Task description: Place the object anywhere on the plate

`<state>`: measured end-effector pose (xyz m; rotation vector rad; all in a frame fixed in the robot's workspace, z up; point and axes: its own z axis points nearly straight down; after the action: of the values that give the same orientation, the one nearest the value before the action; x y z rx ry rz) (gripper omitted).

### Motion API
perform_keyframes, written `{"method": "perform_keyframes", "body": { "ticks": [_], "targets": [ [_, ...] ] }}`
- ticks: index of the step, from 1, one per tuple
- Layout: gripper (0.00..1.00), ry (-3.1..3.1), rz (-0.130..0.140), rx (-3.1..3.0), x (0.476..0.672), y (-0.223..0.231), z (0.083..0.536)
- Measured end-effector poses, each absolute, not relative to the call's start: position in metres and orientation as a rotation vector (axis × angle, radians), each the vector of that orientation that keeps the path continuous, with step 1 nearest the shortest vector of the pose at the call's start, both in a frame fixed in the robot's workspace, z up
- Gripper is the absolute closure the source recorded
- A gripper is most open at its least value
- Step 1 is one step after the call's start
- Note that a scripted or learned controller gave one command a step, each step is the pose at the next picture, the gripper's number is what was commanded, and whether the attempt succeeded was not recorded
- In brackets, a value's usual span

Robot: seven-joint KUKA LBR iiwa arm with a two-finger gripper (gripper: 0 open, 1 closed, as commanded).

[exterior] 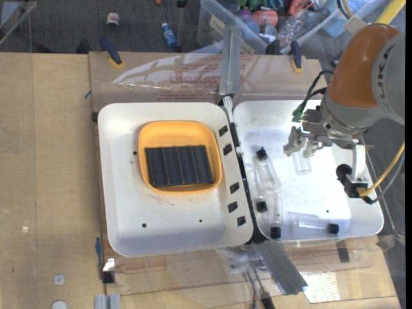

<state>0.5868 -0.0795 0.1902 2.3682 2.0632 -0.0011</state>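
The claw point(302, 148), fingers apart, hangs over the right white bin point(360, 221) on the wooden bench point(45, 172).

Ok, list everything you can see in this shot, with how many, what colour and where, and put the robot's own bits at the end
White bins: two, white, side by side on the bench.
Plate: one, orange-yellow, in the left bin.
Ridged slab: one, dark grey, lying on the plate.
Clear plastic items: several, transparent with black caps, in the right bin; exact count hard to tell.
Tub of toys: one, clear with mixed colours, beyond the bins at the top.
Blue clamps: two, blue and orange, on the bench's far edge.
Arm: one, grey with orange band, coming in from the right.
Gripper: one, metal, above the right bin.
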Motion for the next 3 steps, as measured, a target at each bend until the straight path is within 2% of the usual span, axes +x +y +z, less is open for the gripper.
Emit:
{"method": "perform_keyframes", "body": {
  "ticks": [1, 2, 3],
  "targets": [
    [1.00, 2.277, 0.003, 2.160, 0.627, -0.045, 0.185],
    [0.00, 2.277, 0.003, 2.159, 0.627, -0.045, 0.186],
    [0.00, 2.377, 0.003, 2.046, 0.663, -0.085, 0.217]
  ]
}}
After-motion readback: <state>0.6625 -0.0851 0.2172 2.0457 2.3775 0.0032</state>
